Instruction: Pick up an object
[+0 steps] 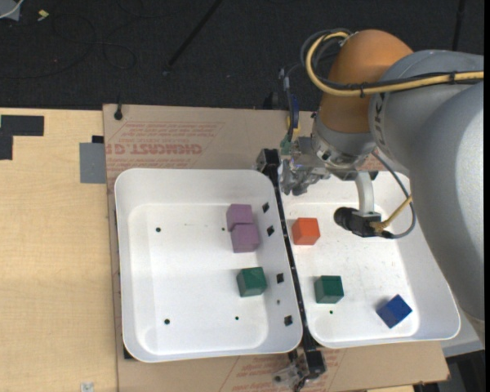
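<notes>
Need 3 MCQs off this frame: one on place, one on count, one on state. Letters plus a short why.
1. Which bin holds the orange block?
A. left bin
B. right bin
C. neither, it lies on the bench

2. How many green blocks lie in the bins?
A. one
B. two
C. three

3. How do the two purple blocks stand?
A. touching
B. far apart
C. in separate bins

Key: 1 B, it lies right of the divider, below the end effector. 2 B, one green block in the left bin, one in the right bin. 3 A, both sit pressed together in the left bin.
</notes>
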`<state>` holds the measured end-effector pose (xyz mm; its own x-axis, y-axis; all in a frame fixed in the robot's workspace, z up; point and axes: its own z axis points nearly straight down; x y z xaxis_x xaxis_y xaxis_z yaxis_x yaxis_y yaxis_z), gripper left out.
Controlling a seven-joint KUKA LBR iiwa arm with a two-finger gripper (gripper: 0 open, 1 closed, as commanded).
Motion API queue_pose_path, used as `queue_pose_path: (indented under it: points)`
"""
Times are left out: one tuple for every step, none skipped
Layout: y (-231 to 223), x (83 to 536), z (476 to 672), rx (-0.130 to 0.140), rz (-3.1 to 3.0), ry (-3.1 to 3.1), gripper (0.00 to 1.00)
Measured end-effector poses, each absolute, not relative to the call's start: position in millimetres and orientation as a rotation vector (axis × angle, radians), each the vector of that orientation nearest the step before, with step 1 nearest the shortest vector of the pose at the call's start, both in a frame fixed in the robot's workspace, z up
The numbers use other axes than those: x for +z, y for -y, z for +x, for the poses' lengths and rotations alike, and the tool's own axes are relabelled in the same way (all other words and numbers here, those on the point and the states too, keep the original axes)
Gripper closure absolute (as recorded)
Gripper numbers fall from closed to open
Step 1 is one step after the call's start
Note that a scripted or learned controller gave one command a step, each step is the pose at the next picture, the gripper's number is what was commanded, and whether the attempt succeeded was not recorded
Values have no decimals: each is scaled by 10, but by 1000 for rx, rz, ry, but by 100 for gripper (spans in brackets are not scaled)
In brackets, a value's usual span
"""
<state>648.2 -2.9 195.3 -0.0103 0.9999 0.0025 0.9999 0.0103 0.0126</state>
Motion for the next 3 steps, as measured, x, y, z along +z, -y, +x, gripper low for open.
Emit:
queue_pose_path:
  points:
    - [-414, 2761, 6253, 9, 2214, -2226, 100]
    - [-697, 3667, 6456, 12, 2214, -2221, 100]
    - [-986, 4938, 6430, 16, 2211, -2222, 100]
